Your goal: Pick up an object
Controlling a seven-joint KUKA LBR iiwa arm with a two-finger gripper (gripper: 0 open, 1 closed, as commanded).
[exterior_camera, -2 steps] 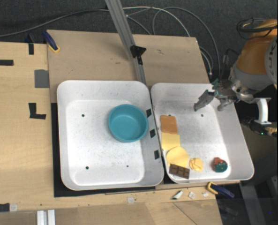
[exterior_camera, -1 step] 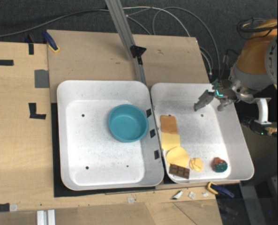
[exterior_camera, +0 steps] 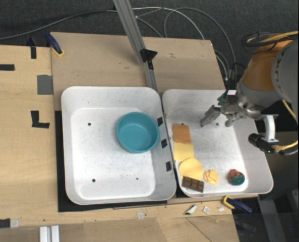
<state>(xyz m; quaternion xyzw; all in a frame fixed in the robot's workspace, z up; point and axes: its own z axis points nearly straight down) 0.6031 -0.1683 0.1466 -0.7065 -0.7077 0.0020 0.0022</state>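
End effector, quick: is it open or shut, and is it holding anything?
End effector: open, holding nothing, above the right bin.

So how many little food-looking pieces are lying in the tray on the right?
6, along its left and near edges: orange block, yellow square, yellow round, brown chocolate piece, small yellow lump, red and green piece. None appear hidden.
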